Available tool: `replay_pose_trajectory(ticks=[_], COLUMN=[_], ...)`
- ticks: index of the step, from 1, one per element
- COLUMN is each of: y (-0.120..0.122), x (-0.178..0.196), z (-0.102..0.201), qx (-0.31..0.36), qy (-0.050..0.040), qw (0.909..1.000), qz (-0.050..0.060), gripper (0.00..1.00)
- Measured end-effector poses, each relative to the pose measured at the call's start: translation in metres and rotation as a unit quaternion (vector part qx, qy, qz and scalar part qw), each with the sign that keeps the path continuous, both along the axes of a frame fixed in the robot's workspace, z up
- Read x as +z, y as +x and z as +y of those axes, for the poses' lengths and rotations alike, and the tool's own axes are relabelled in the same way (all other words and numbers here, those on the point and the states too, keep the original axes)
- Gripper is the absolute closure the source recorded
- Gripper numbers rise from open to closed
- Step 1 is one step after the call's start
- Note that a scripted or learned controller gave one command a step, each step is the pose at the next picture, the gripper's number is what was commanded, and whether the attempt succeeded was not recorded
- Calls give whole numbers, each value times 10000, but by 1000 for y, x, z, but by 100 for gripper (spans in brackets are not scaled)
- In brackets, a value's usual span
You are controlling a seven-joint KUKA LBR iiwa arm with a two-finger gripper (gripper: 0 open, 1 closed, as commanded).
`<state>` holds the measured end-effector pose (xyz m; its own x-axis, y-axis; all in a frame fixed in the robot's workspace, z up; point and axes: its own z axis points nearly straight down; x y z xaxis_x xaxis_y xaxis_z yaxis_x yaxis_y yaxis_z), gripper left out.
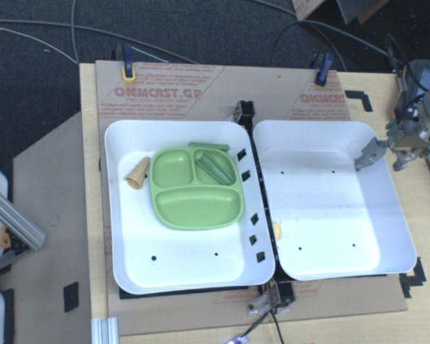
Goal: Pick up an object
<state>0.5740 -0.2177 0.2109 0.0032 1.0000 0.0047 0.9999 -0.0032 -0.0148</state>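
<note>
A green divided plate [196,189] lies in the left bin [179,264]. In its upper right compartment rests a dark green, pod-like piece [216,168], and a flat green piece [208,147] sticks out behind the plate's far rim. A tan ice-cream cone [137,173] lies just left of the plate. My gripper [385,158] hangs over the upper right corner of the right bin [330,264], far from all of these. It is open, with nothing between its fingers [368,156].
A small yellow bit [276,229] sits by the black divider [254,192] between the bins. Blue clamps [128,61] [323,67] hold the board at the back. Cables cross the dark floor behind the bench.
</note>
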Motion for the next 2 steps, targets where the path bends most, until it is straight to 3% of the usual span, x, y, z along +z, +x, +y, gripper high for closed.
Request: replay_pose_trajectory(ticks=[1,2], y=[3,1], x=[8,-34], z=[1,-1], qx=[19,15], qy=[-18,-10], qw=[10000,10000], qz=[-69,-47], gripper=[0,0])
